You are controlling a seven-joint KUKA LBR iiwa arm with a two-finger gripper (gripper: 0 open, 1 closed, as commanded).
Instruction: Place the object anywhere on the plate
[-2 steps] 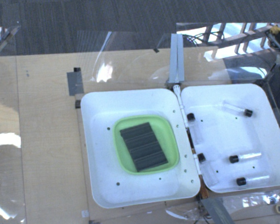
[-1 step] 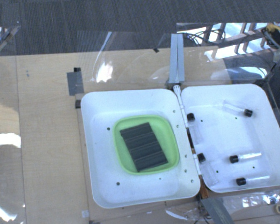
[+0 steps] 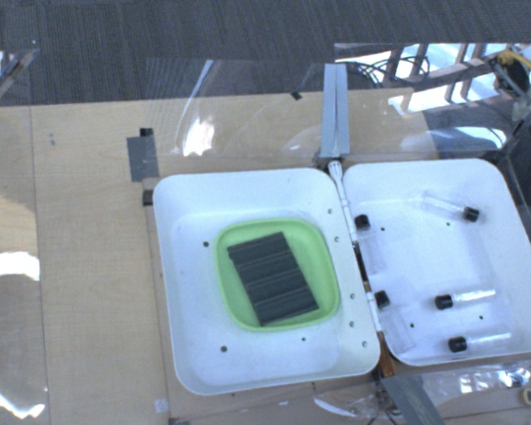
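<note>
A light green square plate (image 3: 320, 265) sits in the middle of the left white bin (image 3: 196, 356). On the plate lies a dark grey ribbed rectangular block (image 3: 271, 278), flat and turned slightly off square, well inside the plate's rim.
The right white bin (image 3: 515, 256) holds several clear tubes with black caps, such as one (image 3: 448, 204) at its back and two (image 3: 465, 299) (image 3: 477, 339) near its front. A metal divider (image 3: 335, 119) rises behind the seam between the bins. The wooden bench (image 3: 77, 302) spreads to the left.
</note>
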